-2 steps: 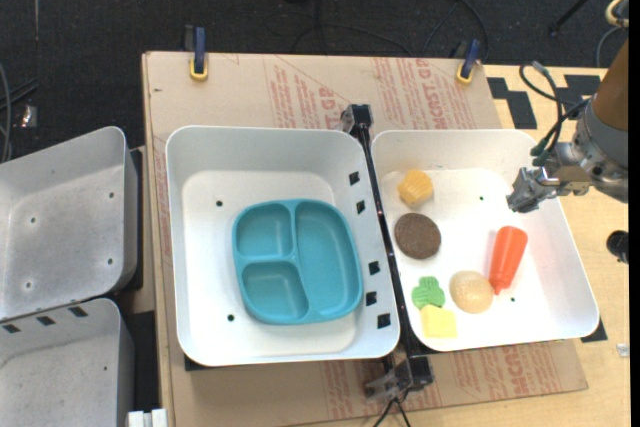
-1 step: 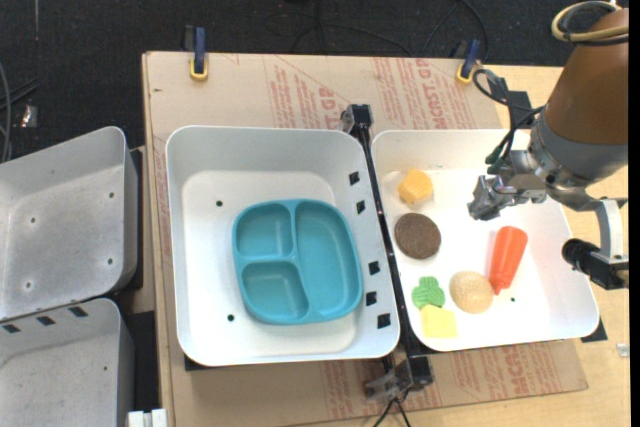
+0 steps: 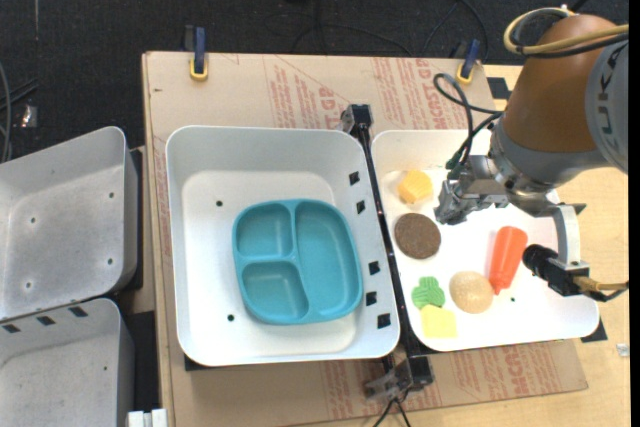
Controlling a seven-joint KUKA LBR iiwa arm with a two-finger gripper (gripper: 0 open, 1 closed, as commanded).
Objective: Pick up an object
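Observation:
The right bin [image 3: 560,320] holds a yellow chunk [image 3: 414,185], a brown round disc [image 3: 417,235], an orange carrot-shaped piece [image 3: 506,256], a beige ball [image 3: 471,292], a green leafy piece [image 3: 429,293] and a yellow block [image 3: 438,322]. My gripper [image 3: 452,204] hangs low over the bin's upper middle, just right of the yellow chunk and above the brown disc. Nothing shows between its fingers.
The left bin [image 3: 200,165] holds a teal three-compartment tray [image 3: 296,261]. A divider with black clips [image 3: 378,235] runs between the bins. Grey-white lids [image 3: 60,215] lie off the bench at the left. The arm's bulk [image 3: 565,105] covers the right bin's upper right corner.

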